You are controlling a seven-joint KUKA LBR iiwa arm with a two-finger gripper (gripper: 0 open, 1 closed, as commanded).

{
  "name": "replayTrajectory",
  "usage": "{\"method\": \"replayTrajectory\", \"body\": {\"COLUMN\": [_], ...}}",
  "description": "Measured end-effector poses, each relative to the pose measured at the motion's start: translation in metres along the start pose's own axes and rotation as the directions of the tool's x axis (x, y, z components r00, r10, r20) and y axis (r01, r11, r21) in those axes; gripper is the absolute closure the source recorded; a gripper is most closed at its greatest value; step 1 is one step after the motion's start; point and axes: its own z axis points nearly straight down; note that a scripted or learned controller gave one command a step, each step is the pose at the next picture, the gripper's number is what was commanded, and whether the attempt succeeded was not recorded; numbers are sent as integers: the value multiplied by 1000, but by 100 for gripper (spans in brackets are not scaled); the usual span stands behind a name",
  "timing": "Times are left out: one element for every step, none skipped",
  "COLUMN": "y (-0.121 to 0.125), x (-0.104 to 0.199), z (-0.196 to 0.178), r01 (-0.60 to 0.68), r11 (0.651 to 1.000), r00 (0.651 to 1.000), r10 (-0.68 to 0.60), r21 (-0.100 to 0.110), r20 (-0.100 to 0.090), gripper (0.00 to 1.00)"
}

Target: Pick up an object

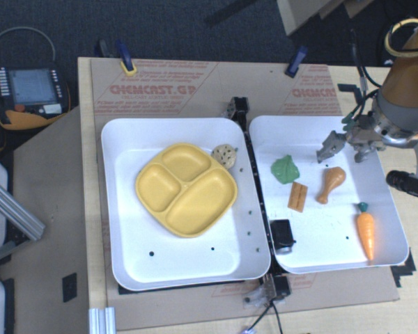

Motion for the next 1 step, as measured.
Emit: {"method": "replayTrajectory", "body": {"y": [3], "x": [1], "z": [-9], "r01": [4], "r11": [1000], "r00": [1000], "r10": [-4], "r21": [-15], "r20": [3], "gripper": [0]}}
